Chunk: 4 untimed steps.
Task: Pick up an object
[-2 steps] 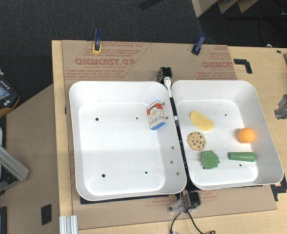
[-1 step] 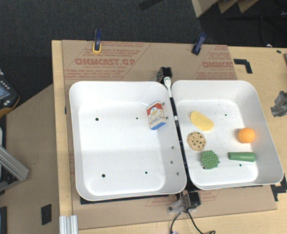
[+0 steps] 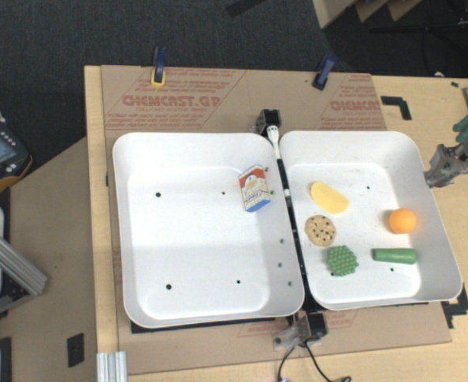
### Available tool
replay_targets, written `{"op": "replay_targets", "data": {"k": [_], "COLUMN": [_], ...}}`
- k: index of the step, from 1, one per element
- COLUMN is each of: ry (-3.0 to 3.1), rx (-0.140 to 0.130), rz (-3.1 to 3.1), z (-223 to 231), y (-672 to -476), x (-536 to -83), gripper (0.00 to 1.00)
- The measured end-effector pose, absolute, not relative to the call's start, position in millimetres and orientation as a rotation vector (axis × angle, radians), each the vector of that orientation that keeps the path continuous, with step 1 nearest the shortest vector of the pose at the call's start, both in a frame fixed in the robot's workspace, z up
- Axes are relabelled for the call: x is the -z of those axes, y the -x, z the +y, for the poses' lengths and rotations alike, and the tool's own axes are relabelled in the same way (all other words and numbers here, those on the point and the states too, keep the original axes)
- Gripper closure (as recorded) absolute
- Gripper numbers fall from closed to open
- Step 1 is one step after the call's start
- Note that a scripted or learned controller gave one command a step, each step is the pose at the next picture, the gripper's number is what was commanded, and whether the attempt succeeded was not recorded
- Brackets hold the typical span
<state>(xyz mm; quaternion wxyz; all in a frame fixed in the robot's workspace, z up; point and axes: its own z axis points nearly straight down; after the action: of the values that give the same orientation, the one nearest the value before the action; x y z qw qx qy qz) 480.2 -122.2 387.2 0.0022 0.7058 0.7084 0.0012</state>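
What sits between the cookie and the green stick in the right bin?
In the camera view, the bumpy green ball sits between the cookie and the green stick, slightly nearer the bin's front edge.

The gripper (image 3: 443, 168) hangs at the view's right edge, its grey body tilted leftward.

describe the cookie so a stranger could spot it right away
Start at the right-hand white bin of the two. Near its left wall sits the cookie, just below the yellow piece and above the bumpy green item. It alone is a flat, tan disc speckled with dark dots.
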Motion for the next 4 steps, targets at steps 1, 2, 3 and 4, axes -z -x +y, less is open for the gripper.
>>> {"op": "replay_targets", "data": {"k": [1, 2, 3, 4], "ry": [-2.220, -2.217, -2.214, -2.227], "rx": [0.000, -0.003, -0.005, 0.008], "rz": [2.222, 2.221, 2.224, 2.224], "z": [-113, -99, -58, -66], "y": [-479.7, -480.1, -480.2, -478.8], "x": [-385, -391, -401, -339], "gripper": [1.00, 1.00, 1.00, 1.00]}}
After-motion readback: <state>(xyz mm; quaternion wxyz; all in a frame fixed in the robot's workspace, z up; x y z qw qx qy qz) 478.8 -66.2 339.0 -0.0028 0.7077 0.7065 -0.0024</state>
